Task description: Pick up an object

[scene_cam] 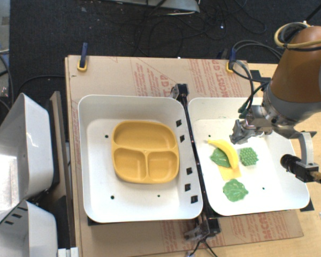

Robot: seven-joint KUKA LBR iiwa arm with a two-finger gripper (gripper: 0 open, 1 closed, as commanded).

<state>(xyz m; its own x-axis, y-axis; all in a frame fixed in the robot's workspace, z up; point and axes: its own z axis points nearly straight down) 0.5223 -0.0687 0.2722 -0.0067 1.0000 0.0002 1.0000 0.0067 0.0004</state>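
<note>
While the pincer (239, 135) hovers, its grip impossible to tell, the banana (227, 152) just below lies unpicked.

Both bins are plain white, left bin (91, 159) and right bin (289, 189). The divided tray (145, 150) is a mustardy yellow. The banana (228, 151) is bright yellow, and three green bits (235, 190) sit around it, one with a bumpy dotted texture. The counter (128, 74) is tan board with red printed lettering. The arm (299, 74) has an orange-brown band over grey.
</note>
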